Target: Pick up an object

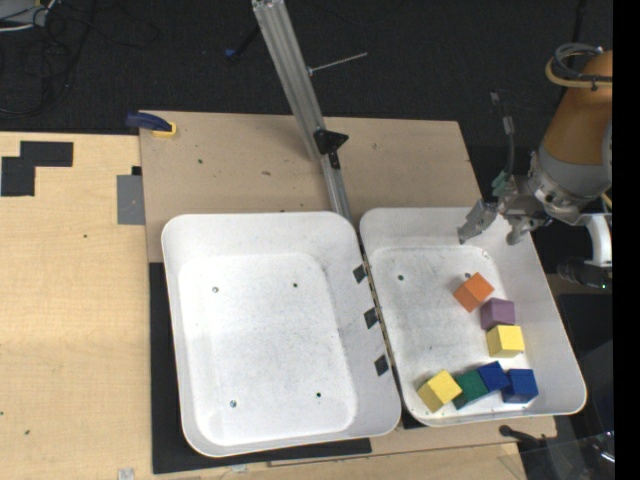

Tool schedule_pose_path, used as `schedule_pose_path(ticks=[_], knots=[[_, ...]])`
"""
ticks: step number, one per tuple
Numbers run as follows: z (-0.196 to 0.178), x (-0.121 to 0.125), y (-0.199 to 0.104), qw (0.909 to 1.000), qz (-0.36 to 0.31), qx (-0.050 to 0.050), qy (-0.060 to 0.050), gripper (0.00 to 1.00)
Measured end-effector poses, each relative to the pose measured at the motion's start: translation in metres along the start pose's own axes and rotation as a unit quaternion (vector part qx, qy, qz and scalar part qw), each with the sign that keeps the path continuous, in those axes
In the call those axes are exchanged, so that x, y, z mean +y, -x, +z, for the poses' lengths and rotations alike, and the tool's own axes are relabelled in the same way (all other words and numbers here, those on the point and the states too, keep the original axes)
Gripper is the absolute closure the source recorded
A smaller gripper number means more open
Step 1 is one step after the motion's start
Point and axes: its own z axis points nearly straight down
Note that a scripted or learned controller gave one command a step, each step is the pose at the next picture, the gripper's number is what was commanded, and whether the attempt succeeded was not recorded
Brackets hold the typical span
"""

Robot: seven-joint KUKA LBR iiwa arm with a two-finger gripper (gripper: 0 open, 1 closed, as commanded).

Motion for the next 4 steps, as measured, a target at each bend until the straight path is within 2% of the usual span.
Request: schedule_pose_path(ticks=[1, 2, 3, 4], knots=[[0.064, 0.002, 0.003, 1.0000, 0.002, 0.000, 0.000, 0.00], [0.099, 0.002, 0.002, 1.0000, 0.002, -0.001, 0.002, 0.00], [0.087, 0.002, 0.002, 1.0000, 0.001, -0.001, 0.004, 1.00], [0.042, 0.000, -0.003, 1.0000, 0.000, -0.001, 0.006, 1.00]])
